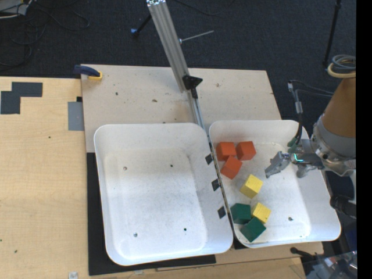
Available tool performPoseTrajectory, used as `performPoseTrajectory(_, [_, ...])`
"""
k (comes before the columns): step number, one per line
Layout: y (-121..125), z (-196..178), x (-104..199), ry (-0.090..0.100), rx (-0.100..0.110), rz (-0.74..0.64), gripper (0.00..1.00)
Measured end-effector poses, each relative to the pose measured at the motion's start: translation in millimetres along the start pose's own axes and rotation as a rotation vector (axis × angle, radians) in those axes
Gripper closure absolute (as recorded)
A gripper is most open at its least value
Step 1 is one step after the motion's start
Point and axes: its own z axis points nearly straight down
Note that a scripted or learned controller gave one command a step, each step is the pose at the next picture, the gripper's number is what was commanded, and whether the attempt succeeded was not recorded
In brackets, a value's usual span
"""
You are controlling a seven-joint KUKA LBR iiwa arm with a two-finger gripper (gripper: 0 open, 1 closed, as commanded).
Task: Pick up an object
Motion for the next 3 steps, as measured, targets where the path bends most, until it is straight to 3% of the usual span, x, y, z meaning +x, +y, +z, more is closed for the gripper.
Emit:
performPoseTrajectory(1, [8.1,57.7,-2.9,0.001,0.006,-0.003,0.0])
performPoseTrajectory(2, [-1.5,118.2,1.2,0.002,0.008,-0.003,0.0])
performPoseTrajectory(3, [-0.9,154.1,1.6,0.001,-0.001,-0.002,0.0])
